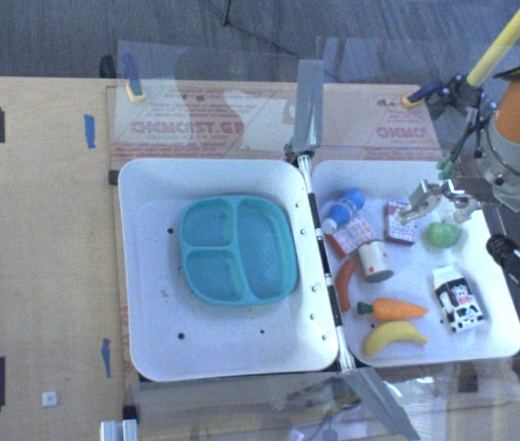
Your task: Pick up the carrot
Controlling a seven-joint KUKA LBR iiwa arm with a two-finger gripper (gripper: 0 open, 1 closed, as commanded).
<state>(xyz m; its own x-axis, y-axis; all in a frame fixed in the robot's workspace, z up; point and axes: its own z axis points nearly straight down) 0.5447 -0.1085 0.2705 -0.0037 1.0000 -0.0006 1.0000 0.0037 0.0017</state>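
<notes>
The orange carrot (398,310) with a green stub end lies flat in the right bin (508,333), near its front, with its tip pointing right. A yellow banana (394,337) lies just in front of it. My gripper (438,200) hangs over the back right part of that bin, above a purple packet (401,223) and a green round item (442,235). It is well behind the carrot and apart from it. Its metal fingers (418,200) stand open with nothing between them.
The right bin also holds a red pepper (343,284), a small can (374,260), a blue-capped bottle (342,211) and a black-and-white carton (457,302). A teal divided plate (239,248) sits in the left bin (145,274). A divider wall (320,255) separates the bins.
</notes>
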